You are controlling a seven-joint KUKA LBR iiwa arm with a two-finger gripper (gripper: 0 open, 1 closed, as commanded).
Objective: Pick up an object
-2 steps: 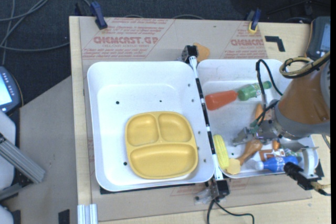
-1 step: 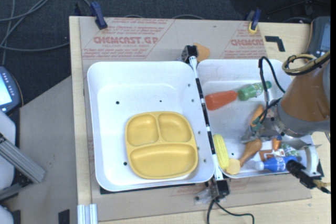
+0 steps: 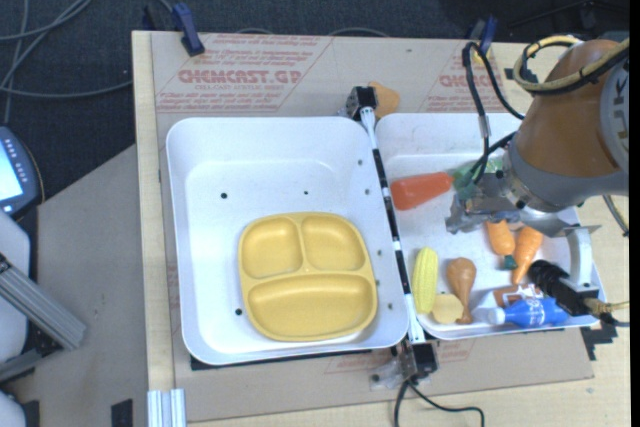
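1. Carrot: right bin, upper left part, near the divider. Long axis roughly left-right, thick end left, green top right, toward the arm.
2. Relation to gripper: carrot up and to the left of it, green top just beside the wrist; short reach leftward judged enough.
3. Fingers: hidden under the wrist; spread or pressed together cannot be told. Nothing seen held.
4. 2 small orange pieces: just below the gripper, close together, tilted.
5. Corn: lower left of the right bin, upright along the divider.
6. Drumstick: just right of the corn.
7. Blue bottle: bottom edge, lying left-right.
8. Yellow tray: left bin, 3 compartments, well apart from the gripper.
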